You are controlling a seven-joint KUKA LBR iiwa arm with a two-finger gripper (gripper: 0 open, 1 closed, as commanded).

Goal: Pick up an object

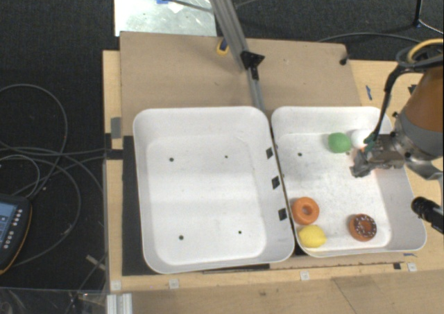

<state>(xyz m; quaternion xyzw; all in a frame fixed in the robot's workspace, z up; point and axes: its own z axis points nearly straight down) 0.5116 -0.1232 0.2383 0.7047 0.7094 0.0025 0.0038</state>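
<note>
You're looking down on two white bins side by side. In the right bin (326, 188) sit four small objs: a green ball (339, 142) near its far wall, an orange ring (305, 210) and a yellow lemon (312, 236) by its near-left corner, and a brown sprinkled donut (362, 227) near its front wall. Your gripper (363, 163) hangs over the bin's right side, just right of the green ball — whether it's clenched or released, you can't tell. The left bin (208, 188) adjoins the right bin's left wall.
</note>
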